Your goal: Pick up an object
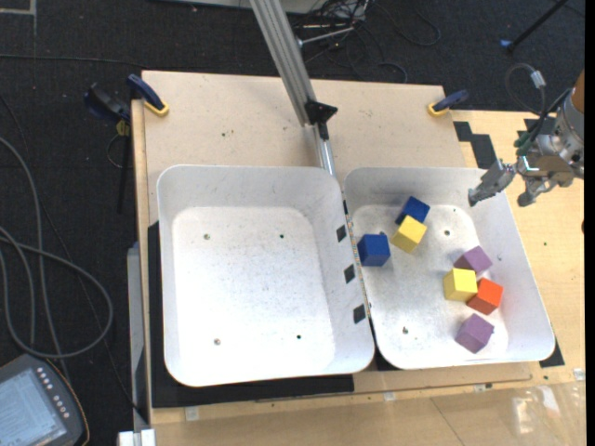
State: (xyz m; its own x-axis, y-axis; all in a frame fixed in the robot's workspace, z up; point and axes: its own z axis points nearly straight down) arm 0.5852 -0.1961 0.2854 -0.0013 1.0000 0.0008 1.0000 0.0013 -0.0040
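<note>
While my pincer [509, 186] hangs apparently spread and holding nothing over the right white bin [525, 277], I'd target the lone purple foam cube [475, 332].

Two bins sit side by side on the bench [390, 110], the left bin [177, 277] touching the right bin [530, 328] along a shared edge. Seven blocks lie in the right bin. One block [374, 249] rests near the shared edge. At its 2 o'clock, two touching blocks [410, 223]. At 4 o'clock from those, a cluster of three blocks [472, 281], pressed together. Just at the cluster's 6 o'clock, a single block [475, 332]. The gripper [514, 184] hangs over the right bin's edge at 2 o'clock. A pole [284, 49] slants across the bench's 12 o'clock side. Clamps [149, 96] grip the far corners.
</note>
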